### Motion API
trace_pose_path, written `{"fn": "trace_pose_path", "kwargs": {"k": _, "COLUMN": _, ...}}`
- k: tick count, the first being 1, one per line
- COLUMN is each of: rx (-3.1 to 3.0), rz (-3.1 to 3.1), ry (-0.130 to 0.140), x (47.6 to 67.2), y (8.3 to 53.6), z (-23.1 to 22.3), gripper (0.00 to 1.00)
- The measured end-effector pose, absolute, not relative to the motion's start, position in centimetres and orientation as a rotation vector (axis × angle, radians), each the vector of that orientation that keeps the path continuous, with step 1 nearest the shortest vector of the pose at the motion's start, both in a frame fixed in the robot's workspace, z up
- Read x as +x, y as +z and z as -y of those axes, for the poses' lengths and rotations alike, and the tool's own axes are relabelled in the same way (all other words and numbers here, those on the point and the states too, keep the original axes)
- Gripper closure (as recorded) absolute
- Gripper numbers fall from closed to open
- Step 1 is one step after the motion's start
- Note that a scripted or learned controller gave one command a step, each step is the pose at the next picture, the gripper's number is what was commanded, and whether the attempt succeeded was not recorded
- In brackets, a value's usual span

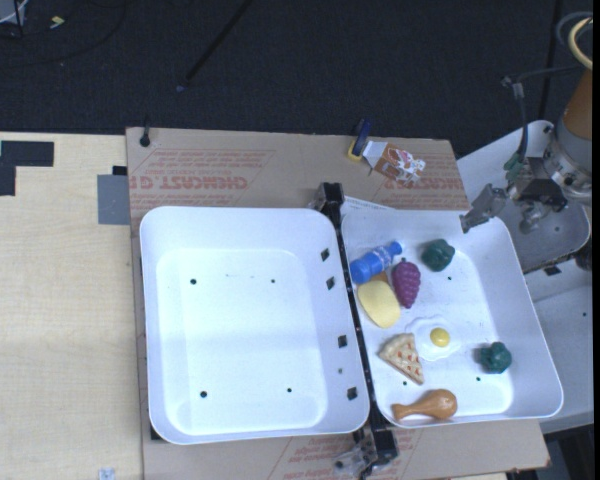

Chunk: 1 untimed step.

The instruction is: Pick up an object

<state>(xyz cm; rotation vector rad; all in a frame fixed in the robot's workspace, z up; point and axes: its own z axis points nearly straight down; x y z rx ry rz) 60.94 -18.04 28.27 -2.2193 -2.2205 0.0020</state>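
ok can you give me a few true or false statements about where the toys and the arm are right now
1. All the toy food lies in the right bin. True.
2. The blue bottle touches the drumstick. False: the bottle lies near the bin's top left, the drumstick at its bottom edge, well apart.
3. The fried egg sits right of the pizza slice. True.
4. The gripper is down among the toys. False: it sits at the bin's top right corner, apart from them.
5. The purple grapes lie in the left bin. False: they lie in the right bin, beside the yellow lemon.
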Motion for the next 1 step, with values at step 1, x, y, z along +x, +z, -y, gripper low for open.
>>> {"fn": "trace_pose_path", "kwargs": {"k": 1, "rx": -2.209, "rz": 2.216, "ry": 0.009, "x": 61.38, "y": 15.30, "z": 13.61, "gripper": 0.00}}
